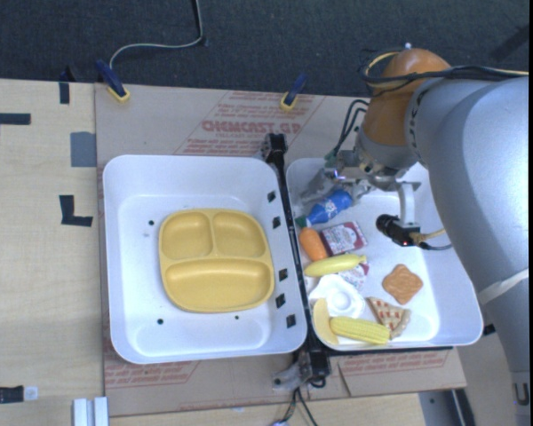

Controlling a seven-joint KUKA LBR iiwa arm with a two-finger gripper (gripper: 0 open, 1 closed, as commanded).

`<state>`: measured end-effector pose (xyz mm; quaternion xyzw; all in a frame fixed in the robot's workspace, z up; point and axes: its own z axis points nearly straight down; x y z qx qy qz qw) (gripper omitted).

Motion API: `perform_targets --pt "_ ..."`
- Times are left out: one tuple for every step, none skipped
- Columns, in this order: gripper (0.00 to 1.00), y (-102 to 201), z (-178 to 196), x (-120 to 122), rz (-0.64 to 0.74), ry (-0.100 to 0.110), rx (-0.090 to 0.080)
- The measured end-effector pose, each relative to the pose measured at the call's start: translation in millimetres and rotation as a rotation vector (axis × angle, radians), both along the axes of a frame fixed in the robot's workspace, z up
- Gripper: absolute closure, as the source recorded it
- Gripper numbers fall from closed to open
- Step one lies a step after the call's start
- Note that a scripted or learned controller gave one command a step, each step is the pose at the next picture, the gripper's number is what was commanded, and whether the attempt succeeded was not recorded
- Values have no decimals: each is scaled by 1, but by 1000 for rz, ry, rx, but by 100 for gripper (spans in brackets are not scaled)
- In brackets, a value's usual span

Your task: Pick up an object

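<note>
While hovering at the right bin's top, tool grip: can't tell. One blue bottle just below, long axis running lower-left to upper-right. One banana, one corn cob, one yellow tray at left.

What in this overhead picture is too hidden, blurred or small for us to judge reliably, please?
- Gripper: in the camera view, whether it is open or shut is lost in blur and cabling.
- Blue bottle: its upper end sits under the gripper, so contact is unclear.
- Small packet: its print is too small to read.
- Right bin: the arm covers its far right corner.
</note>
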<state>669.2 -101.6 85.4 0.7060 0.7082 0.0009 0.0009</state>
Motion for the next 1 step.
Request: perform_targets --pt "100 0 10 0 1 1 -2"
